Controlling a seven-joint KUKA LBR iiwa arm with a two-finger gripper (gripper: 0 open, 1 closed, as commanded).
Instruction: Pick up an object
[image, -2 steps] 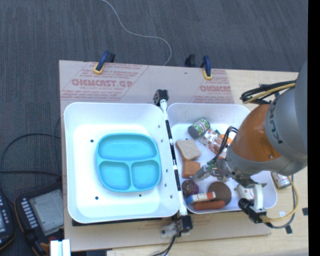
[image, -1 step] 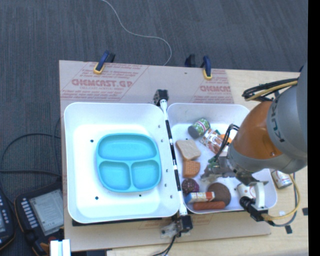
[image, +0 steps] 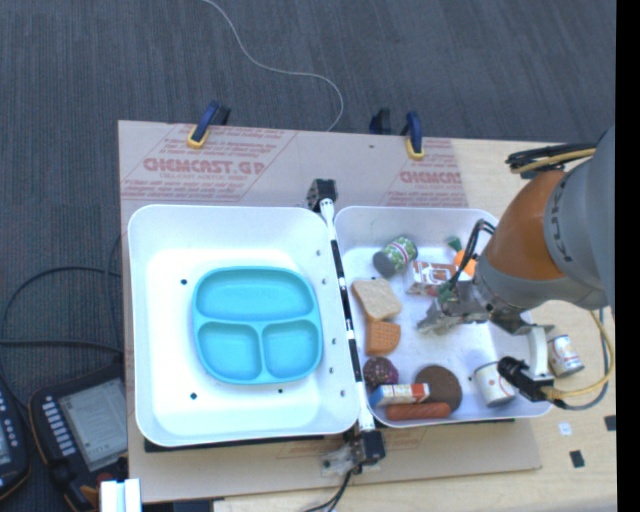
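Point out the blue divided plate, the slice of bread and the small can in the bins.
blue divided plate (image: 258, 323), camera view, on its centre ridge.
slice of bread (image: 376, 298), camera view, on its top face.
small can (image: 401, 251), camera view, on its green side.

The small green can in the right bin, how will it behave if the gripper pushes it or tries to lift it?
The green can lies on its side, so a push would probably roll it across the right bin. Its rounded, seemingly smooth wall may slip between fingers. Being small, it is likely light.
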